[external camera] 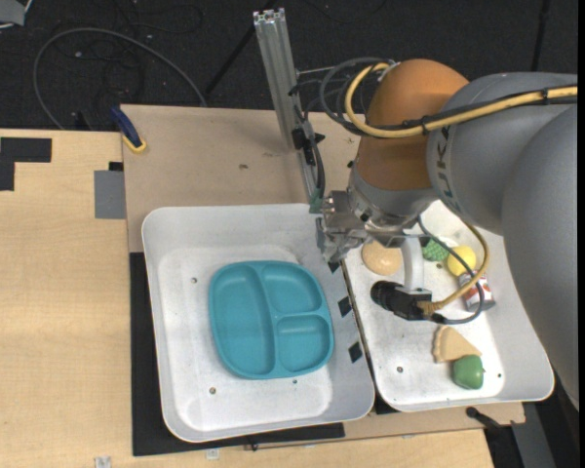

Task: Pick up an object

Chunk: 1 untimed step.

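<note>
You see the arm (487,154) overhanging the right bin (526,383). Left bin (175,261) holds a teal divided plate (270,318). Gripper (333,237) sits over the shared rim, grip state cannot be told. Near it: tan wedge (451,343), green fruit (467,371), pale round piece (380,257).

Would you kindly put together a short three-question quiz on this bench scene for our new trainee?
1. True or false: the blue plate lies in the left bin.
2. Which thing lies right next to the tan wedge? A) green ball B) blue plate C) yellow piece
3. How many compartments does the plate have?
Key: 1 true; 2 A; 3 three.
</note>
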Motion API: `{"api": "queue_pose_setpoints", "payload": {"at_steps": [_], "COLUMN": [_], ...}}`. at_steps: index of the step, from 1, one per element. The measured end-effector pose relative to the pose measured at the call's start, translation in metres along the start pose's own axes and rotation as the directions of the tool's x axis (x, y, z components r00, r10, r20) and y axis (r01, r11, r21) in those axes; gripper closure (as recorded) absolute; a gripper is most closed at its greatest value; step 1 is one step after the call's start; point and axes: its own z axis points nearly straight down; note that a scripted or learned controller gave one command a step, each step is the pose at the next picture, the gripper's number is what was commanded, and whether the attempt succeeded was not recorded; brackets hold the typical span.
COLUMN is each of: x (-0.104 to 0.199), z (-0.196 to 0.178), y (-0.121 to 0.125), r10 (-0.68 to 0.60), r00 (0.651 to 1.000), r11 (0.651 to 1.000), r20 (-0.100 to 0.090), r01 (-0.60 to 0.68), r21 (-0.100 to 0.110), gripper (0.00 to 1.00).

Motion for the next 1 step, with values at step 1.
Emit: {"api": "queue_pose_setpoints", "payload": {"at_steps": [1], "x": [0.0446], "z": [-0.0099], "y": [-0.0146], "r10": [0.001], "r00": [1.0], "r11": [1.0], "r20": [0.002], "r01": [-0.001], "r21": [0.001], "gripper": [1.0]}}
